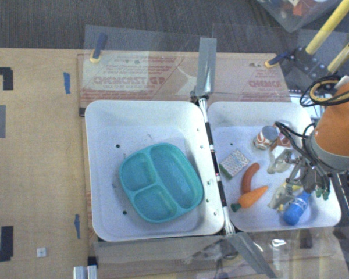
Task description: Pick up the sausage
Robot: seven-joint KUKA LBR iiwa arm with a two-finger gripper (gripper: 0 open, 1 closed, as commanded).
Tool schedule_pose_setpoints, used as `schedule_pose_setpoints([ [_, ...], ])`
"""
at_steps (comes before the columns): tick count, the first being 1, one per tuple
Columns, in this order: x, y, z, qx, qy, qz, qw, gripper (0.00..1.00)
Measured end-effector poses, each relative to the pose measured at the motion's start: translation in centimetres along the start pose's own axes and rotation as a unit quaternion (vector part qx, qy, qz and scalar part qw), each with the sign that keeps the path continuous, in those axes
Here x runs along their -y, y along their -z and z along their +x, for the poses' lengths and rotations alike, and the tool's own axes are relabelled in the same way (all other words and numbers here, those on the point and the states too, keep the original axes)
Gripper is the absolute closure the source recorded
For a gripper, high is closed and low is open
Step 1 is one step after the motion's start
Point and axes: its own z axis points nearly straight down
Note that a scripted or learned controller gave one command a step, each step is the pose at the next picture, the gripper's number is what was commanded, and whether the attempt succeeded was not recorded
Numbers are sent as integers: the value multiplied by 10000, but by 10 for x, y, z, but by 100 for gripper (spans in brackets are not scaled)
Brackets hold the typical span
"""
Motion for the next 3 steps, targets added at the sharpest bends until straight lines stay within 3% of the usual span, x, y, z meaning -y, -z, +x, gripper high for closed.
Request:
schedule_pose_setpoints([
  [1,-50,13,-14,33,2421,-5,9702,0],
  [2,-50,24,-16,75,2396,-12,9708,100],
  [3,-84,89,-92,34,2639,-4,9645,100],
])
